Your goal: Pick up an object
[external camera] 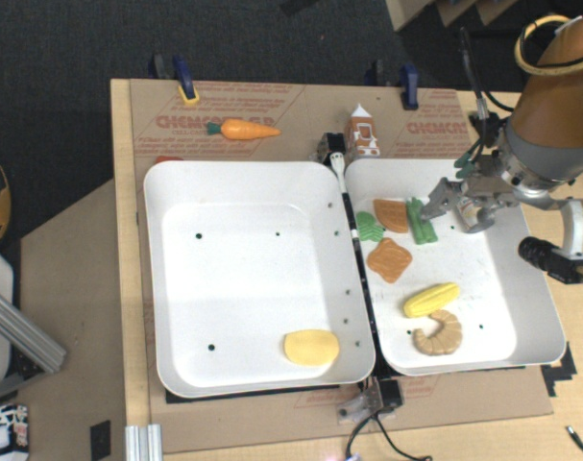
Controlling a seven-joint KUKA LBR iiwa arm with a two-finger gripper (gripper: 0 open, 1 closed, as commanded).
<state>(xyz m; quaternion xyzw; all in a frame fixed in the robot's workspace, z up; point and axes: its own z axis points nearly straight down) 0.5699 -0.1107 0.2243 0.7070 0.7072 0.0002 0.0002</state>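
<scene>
Scene: two shallow white bins side by side on a brown bench, seen from above at a slant
Left bin [176, 257]: holds one pale yellow oval piece [311, 347] near its front right corner
Right bin [522, 325]: holds an orange slice [392, 215], a light green piece [369, 227] by the shared rim, a dark green block [422, 221], an orange-brown square [389, 259], a yellow corn cob [430, 300] and a tan croissant [439, 334] touching its front
Arm: grey with an orange band, reaching in from the right over the right bin's back part
Gripper [461, 203]: just right of the dark green block; nothing seen between its fingers; whether they are apart or together cannot be told
Behind the bins: a toy carrot [245, 130]; a small carton [364, 133]; two blue clamps
</scene>
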